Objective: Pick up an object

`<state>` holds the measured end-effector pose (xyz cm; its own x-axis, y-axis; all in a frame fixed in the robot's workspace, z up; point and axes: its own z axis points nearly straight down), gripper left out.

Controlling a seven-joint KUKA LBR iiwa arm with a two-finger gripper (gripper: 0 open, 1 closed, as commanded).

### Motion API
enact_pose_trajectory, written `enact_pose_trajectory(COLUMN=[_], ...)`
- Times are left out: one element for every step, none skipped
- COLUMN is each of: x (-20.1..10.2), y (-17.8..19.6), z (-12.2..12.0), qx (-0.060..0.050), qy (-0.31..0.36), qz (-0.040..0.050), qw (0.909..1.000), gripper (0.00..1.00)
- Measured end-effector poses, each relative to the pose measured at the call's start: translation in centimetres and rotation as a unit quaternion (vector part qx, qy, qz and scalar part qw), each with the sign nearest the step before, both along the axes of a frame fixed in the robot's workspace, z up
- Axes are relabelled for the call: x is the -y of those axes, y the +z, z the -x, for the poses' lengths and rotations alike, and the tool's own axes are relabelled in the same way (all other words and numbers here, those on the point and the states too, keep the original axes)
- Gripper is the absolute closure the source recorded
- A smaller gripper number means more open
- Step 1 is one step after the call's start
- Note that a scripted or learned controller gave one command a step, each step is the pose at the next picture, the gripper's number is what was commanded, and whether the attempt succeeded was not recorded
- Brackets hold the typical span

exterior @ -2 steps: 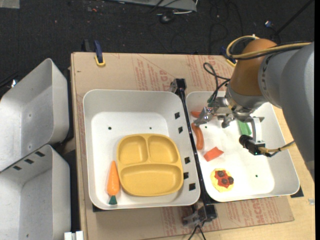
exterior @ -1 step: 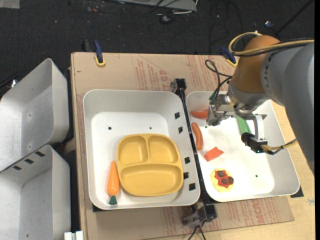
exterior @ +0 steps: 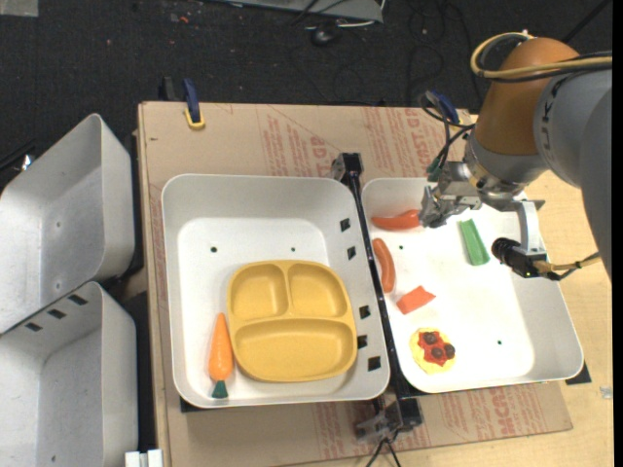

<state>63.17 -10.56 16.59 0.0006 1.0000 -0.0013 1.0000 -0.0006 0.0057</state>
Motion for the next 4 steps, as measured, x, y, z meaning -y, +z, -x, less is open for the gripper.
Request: enact_pose_trajectory(x=[0.4,0.2,-5.8,-11.8], y=[4.6,11.0,10.7,10.4], z=[0.6,0.7,0.9,0.5], qx=[-0.001,0.001,-0.003,-0.002], qy=[0.000,0.001,0.004,0.004], qz=[-0.0002,0.0000,-0.0014,-0.0010], qw=[1.0000,1.0000,1.0000,1.0000], gripper=[1.00,1.00,1.00,1.00])
